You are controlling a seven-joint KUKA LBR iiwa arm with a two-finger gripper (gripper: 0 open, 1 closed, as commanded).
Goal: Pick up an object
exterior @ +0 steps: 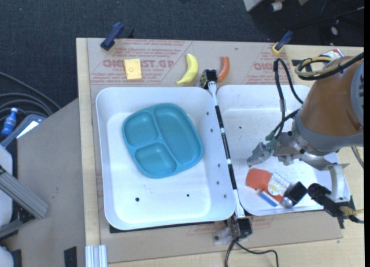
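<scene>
1. Since the gripper hangs low over the right bin with nothing visibly in it, I judge the step in hand to be the approach. Whether it is spread or pressed together I cannot tell.
2. The likeliest target, a red block, lies flat on the bin floor just beside the gripper, toward the bench's front edge.
3. A clear packet appears to touch the block on the side farther from the gripper, and a blue piece lies just past both.
4. To do this well, centre the gripper over the block before going down, and line it up across the block's shorter side.
5. Come down on the block's free end, away from the packet, so that only one thing is caught.
6. The bin's front wall is near the block, so a straight vertical descent seems safest.
7. The teal plate sits well apart in the left bin. It is broad and flat, and best left alone.
</scene>
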